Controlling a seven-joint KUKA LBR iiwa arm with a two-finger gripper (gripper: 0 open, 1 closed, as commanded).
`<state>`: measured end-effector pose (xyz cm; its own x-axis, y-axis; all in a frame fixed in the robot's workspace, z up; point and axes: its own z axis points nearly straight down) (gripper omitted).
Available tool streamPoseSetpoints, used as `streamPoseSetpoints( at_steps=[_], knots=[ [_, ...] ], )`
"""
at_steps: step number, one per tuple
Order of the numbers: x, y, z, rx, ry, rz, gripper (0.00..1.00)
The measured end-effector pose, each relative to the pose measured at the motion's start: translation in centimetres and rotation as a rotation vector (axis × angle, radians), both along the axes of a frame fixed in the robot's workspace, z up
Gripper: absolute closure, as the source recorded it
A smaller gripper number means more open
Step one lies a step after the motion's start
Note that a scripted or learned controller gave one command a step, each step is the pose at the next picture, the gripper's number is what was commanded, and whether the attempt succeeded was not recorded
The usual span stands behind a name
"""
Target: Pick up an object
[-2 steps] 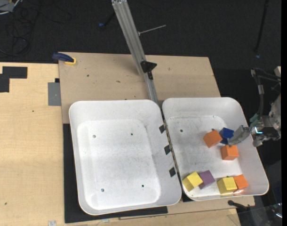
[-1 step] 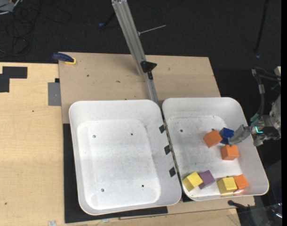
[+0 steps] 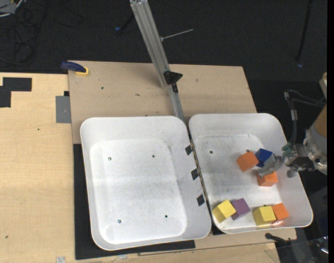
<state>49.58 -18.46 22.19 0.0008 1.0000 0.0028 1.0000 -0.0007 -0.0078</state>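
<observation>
Pincer [image 3: 272, 167] low in right bin [image 3: 241, 126], small orange block [image 3: 268, 179] touching just below, grip state unclear

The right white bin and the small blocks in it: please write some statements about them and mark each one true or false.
1. All the blocks lie in the right white plastic bin. True.
2. The small purple cube touches a small yellow cube. True.
3. The small blue cube lies alone near the left white plastic bin. False: it sits beside an orange cube in the right bin.
4. The arm's two-finger gripper is over the left bin. False: it is over the right bin, by an orange block.
5. A second yellow cube sits next to an orange cube at the near edge. True.
</observation>
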Motion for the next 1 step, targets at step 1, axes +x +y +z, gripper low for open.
streamPoseSetpoints(
  at_steps=[1],
  knots=[
    [-0.21,-0.03,-4.38,0.0,0.0,0.0,0.0]
  ],
)
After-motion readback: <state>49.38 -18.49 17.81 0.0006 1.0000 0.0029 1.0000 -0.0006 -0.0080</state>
